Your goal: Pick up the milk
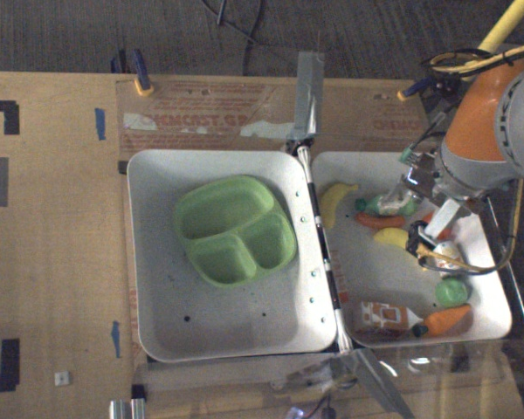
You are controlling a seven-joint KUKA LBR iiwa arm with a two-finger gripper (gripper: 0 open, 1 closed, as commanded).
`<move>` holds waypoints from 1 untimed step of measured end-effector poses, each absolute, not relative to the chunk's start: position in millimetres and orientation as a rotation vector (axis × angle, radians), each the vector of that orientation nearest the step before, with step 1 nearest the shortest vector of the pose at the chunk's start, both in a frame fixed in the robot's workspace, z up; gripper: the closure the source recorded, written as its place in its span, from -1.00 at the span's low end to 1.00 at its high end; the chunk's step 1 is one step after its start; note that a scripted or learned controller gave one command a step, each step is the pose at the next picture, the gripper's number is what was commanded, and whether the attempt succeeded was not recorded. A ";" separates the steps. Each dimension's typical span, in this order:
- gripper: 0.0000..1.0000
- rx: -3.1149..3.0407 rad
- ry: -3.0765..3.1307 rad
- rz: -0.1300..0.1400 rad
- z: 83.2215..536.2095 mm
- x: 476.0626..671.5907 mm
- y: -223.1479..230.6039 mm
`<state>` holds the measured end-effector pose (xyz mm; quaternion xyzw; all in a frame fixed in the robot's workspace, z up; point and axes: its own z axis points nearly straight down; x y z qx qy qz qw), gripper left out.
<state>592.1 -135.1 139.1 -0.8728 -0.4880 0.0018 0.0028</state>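
Note:
The milk (385,315) is a small white and orange-brown carton lying on its side near the front edge of the right bin (367,273). My gripper (409,206) hangs over the far middle of that bin, well behind the milk and apart from it. It is just above a green and white item (386,204) and a red-orange pepper (377,221). Nothing shows held in the gripper.
The right bin also holds a banana (334,202), a yellow piece (391,236), a green ball (451,291) and a carrot (446,319) right beside the milk. A green divided plate (236,230) lies in the left bin (157,304).

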 end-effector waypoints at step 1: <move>-1.00 -2.719 -1.580 -0.008 88.8 524.3 -104.6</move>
